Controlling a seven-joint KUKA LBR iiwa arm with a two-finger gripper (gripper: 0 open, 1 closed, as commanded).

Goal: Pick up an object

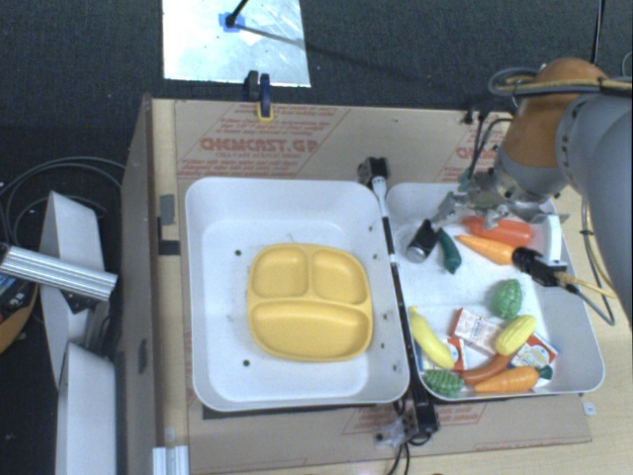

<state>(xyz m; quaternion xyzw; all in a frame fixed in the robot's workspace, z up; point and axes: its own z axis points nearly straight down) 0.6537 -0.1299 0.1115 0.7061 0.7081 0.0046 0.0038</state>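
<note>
My gripper (467,206) is low over the far end of the right bin (584,339), under the grey wrist and its orange band. Just below it lie an orange carrot (488,248) and a red-orange toy (502,231). A dark green toy (451,252) and a small black cylinder (422,241) lie to its lower left. I see nothing between its fingers. Nearer the front are a green broccoli (507,298), a yellow banana (430,336), a yellow corn cob (515,332), a red-and-white packet (476,327) and another carrot (504,382).
The left bin (223,226) holds a yellow divided plate (310,300). A black-and-white bar (386,231) runs along the wall between the bins. Cardboard lies under both bins. Cables and metal profiles sit off the bench at far left.
</note>
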